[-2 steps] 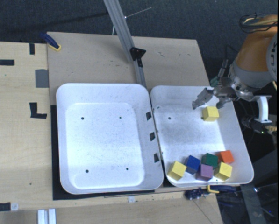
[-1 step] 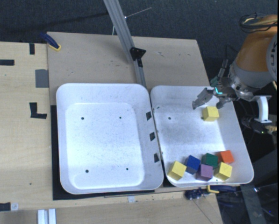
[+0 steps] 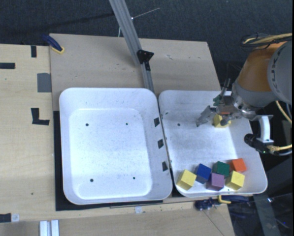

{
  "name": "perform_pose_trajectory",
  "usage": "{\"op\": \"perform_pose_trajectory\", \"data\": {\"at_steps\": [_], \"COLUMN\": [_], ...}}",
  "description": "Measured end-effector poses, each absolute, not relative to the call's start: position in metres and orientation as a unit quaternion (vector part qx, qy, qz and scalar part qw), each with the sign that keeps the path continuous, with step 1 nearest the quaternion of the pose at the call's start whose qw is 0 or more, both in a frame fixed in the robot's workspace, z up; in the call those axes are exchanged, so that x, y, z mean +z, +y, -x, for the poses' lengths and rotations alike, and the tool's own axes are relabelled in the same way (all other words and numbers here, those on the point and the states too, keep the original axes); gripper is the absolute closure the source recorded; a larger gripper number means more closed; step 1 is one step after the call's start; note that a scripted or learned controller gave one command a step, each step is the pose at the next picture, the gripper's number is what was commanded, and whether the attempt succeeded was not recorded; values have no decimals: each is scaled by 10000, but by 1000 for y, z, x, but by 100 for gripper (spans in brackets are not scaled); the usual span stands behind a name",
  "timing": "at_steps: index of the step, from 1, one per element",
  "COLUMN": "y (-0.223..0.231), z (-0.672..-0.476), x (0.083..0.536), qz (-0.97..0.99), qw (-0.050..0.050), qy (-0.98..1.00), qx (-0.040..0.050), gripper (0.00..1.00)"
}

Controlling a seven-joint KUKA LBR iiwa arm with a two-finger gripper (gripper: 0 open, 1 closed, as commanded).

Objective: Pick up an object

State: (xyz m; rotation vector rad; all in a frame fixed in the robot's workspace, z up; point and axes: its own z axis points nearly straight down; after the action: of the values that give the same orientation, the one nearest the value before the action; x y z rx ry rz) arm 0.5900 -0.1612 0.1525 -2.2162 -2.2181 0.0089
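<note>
My gripper [image 3: 212, 118] hangs over the back part of the right white bin [image 3: 186, 107], reaching in from the right. A small yellow object [image 3: 220, 121] sits right against it on its right side; I cannot tell whether it is held. Along the right bin's front edge lies a cluster of blocks: a yellow one [image 3: 187, 179], a blue one [image 3: 203, 172], a green one [image 3: 220, 168], a purple one [image 3: 217, 181], an orange one [image 3: 239, 164] and another yellow one [image 3: 237, 180].
The left white bin [image 3: 73, 132] stands beside the right one, their rims touching. A grey metal bar [image 3: 129, 28] slants down from the top to the bins' back edge. The arm's orange band [image 3: 257, 73] rises at the right.
</note>
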Motion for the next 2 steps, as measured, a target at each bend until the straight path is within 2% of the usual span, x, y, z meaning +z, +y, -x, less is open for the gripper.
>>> {"op": "perform_pose_trajectory", "data": {"at_steps": [1,2], "y": [-166,-165], "z": [-580,-580], "x": [94,91], "qz": [7069,7066], "qw": [33,10], "qy": [-7073,-7076], "qx": [28,12], "gripper": [0,0]}}
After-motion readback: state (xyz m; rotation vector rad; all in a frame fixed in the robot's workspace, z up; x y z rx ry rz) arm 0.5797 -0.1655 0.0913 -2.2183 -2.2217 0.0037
